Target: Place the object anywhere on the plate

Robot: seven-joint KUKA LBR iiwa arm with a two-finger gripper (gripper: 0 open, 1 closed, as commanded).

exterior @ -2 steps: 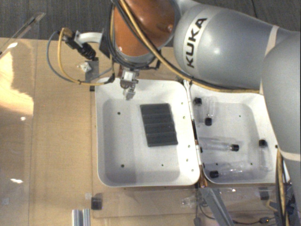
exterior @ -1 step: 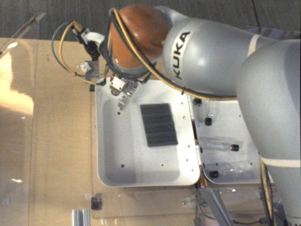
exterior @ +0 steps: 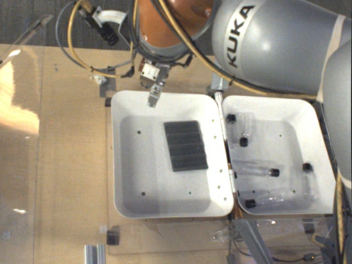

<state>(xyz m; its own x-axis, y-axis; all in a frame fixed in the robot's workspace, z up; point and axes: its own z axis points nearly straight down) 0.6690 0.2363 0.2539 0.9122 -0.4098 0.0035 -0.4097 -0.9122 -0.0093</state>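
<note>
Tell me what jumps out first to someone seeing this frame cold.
The big grey KUKA arm fills the top right, its orange band above the gripper, which hangs over the far rim of the left bin. A dark ribbed plate lies flat in the middle of that bin. The right bin holds several clear tubes with black caps, scattered.

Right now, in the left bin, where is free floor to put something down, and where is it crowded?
In the left bin, bare floor lies left of the dark plate and in front of it. The end effector hangs over its far rim. The right bin is crowded with clear tubes.
</note>
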